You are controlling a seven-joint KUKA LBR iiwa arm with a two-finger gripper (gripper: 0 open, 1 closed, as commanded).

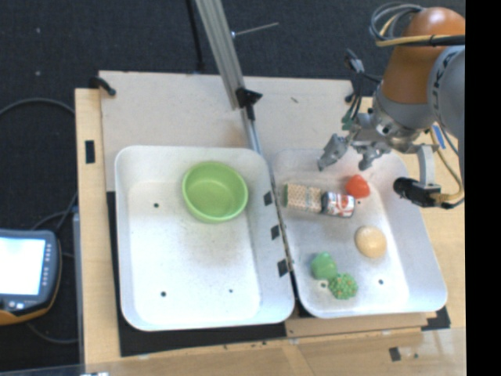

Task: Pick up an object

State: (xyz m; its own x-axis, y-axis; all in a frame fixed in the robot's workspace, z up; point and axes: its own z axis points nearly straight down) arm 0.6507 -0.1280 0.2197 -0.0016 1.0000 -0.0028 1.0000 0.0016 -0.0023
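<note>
From the camera above the bench, my claw (349,154) hangs over the far end of the right bin (415,245), my grey wrist and orange band reaching in from the right. My two fingers (331,152) are spread apart, released, with nothing between them.

Just near of my claw, inside the right bin, sits a small red object (358,185), apart from my fingertips. Touching it on its left lies a packet on its side (317,200), speckled tan at its left end and red and white at its right, stretched across the bin from left to right. Nearer still, toward the right side of the bin, rests a pale yellow rounded object (371,241). At the near end, left of the middle, a green rounded object (322,265) lies just beside a bumpy green piece (342,287) that looks like broccoli; the two are touching or nearly so, I cannot tell which.

The left bin (149,288) holds a light green bowl (214,191), upright, in its far half. A slanted metal post (221,41) rises from the far edge of the bench, between the two bins. Off the bench, at the near left, a handheld screen (25,274) lies on the dark floor.
</note>
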